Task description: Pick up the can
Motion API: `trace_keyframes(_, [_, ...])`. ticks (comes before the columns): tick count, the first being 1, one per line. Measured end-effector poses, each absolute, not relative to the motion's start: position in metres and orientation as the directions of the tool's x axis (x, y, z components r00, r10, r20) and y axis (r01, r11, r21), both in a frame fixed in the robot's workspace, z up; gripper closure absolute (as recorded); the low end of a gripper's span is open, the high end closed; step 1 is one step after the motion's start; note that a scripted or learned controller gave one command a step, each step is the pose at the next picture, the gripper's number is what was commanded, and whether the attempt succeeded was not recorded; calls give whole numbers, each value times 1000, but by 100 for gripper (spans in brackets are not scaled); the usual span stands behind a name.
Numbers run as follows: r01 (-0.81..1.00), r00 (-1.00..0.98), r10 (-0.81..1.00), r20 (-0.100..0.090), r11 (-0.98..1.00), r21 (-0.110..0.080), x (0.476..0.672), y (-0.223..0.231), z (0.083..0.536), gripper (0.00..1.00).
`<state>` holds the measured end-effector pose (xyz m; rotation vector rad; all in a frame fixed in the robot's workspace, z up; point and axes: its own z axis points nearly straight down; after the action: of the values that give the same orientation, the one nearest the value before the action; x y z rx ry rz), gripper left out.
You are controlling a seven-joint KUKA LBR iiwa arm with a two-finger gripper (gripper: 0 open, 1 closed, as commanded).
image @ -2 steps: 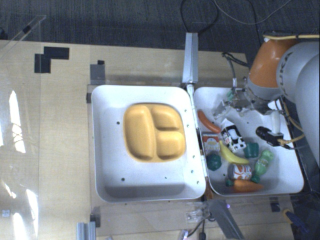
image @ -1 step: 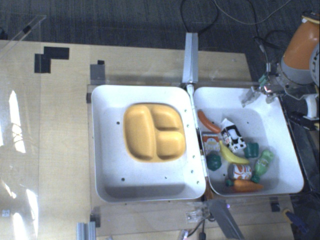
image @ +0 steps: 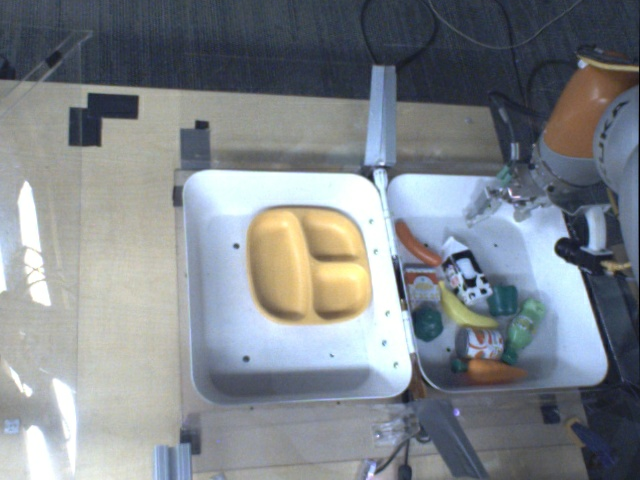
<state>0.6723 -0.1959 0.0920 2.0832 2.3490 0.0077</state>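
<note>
We judged the pick not yet begun: the can [image: 483, 344] lay among toy food at the right bin's [image: 560, 268] near end, well apart from our gripper [image: 500, 200] at its far edge, jaws apart, holding nothing.

the can [image: 483, 343] lies on its side near the front of the right-hand bin, silver with a white and orange-red label (print too small to read), seemingly touching the carrot before it.
</note>
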Motion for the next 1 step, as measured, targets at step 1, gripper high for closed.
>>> trace_keyframes(1, [1000,-22,1000,-2,22,8,672,-188,88,0])
